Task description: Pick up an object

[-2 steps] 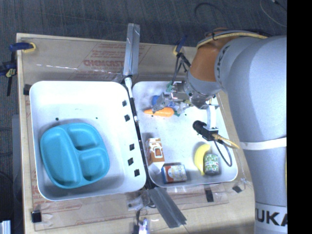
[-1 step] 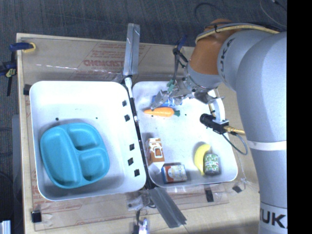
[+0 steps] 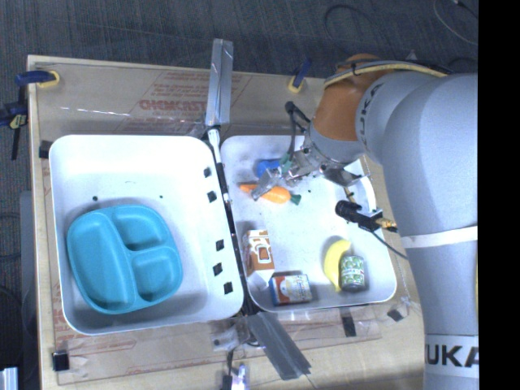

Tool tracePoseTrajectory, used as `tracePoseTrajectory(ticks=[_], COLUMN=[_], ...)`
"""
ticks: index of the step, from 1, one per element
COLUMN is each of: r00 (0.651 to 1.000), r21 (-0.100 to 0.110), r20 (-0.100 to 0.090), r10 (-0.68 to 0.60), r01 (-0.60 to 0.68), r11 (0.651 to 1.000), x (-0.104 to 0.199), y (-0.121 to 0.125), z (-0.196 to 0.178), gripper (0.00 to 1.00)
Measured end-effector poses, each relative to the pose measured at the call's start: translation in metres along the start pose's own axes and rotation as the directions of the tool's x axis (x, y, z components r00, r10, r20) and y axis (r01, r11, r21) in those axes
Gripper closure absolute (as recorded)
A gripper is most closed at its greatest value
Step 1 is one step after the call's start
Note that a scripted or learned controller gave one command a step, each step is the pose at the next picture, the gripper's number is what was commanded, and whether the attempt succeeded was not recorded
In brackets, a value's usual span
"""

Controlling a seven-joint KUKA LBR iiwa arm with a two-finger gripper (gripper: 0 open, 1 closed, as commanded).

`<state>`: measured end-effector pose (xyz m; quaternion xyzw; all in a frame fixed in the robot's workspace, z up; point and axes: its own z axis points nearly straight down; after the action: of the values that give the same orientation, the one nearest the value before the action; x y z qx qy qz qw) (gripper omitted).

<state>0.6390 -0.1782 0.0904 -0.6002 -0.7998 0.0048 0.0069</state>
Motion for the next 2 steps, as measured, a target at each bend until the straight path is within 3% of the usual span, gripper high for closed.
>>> tracePoseTrajectory(ticks=[1,2], r00=[1.000,0.998], r21=[-0.006,-0.016], r20=[0.003,0.005], r10=[-0.006,0.065], r01=[0.006,-0.065], r11=[1.000,0.998], x=[0.001,0.061], y=[0.002,0.035], z=[-0.011,-0.127], gripper=[1.00,1.00])
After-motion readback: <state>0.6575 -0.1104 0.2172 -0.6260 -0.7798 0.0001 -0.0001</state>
